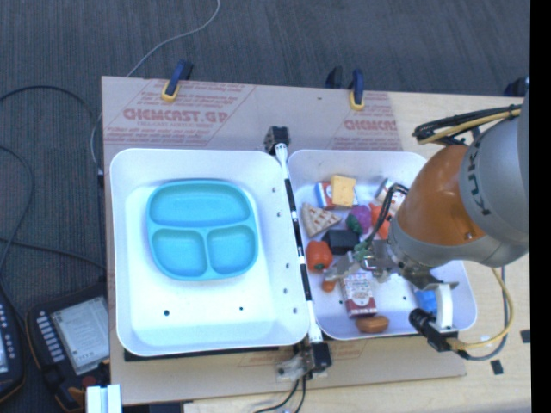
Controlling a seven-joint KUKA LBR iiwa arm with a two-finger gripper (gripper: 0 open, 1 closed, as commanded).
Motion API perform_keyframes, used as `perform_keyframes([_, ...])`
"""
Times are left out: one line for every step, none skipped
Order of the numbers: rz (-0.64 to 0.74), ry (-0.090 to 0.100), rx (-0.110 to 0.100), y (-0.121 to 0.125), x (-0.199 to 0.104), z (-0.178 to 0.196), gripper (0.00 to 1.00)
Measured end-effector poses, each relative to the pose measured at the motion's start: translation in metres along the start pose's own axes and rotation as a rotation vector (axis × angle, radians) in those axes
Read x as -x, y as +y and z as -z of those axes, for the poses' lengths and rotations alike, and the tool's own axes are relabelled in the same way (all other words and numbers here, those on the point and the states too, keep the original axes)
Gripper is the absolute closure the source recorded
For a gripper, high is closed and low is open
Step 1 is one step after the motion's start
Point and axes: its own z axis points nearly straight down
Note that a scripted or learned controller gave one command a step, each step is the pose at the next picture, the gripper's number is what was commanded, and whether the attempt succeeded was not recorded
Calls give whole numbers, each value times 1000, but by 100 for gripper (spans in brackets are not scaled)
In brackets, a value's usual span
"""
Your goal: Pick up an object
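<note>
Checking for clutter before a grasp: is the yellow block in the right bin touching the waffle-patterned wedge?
Cannot tell. In the camera view the yellow block sits just above the waffle-patterned wedge, but the picture is too coarse to show contact or a gap.

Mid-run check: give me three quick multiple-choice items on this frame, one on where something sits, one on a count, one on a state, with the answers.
1. Where does the blue divided tray sit?
A. In the left bin
B. In the right bin
C. On the floor

2. How many compartments does the tray have?
A. Two
B. Three
C. Five

3. Where is the arm now?
A. Over the left bin
B. Away from both bins
C. Over the right bin, above the small items

Answers: 1 A, the tray lies inside the left bin. 2 B, one long compartment on top and two below it. 3 C, the orange-banded wrist hangs over the right bin, beside the red tomato-like piece and the yellow block.
</note>
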Motion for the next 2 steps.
perform_keyframes([0,0,-8,-2,0,6,100])
perform_keyframes([2,0,-10,-5,-48,85,100])
